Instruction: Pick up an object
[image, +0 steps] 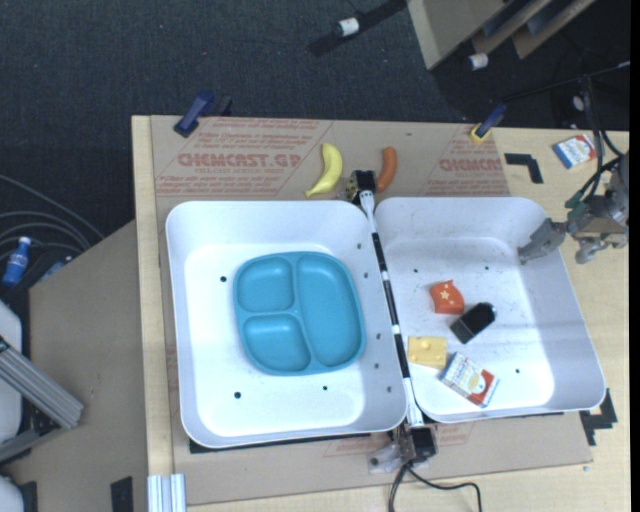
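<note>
At the right edge of the bench, the gripper (562, 242) hangs over the upper right corner of the right bin (560, 345), its two grey fingers splayed apart, one reaching left over the bin's rim and one pointing down to the right; nothing lies between them, so it has hold of nothing. The things it might take all sit well apart from it, in the lower left part of that bin: a small red block (447, 296), a black block (472, 321) just below and right of it, a yellow block (427, 351) near the bin's left wall, and a small red and white packet (468, 379) lying flat next to the yellow one toward the front. These four are close together but mostly not touching, as far as can be told. The left bin (200, 300) holds a blue divided plate (298, 311), and a banana (326, 170) and an orange piece (386, 168) lie on the board behind the bins, outside both. I judge the task to be at its start: the approach step, with no object yet chosen or reached. The next move calls for carrying the gripper left and toward the front, over one piece, lining its open fingers across that piece's narrow sides, then lowering. The red block looks the easiest, standing clearest of its neighbours; the flat packet would likely be hard to pinch.
</note>
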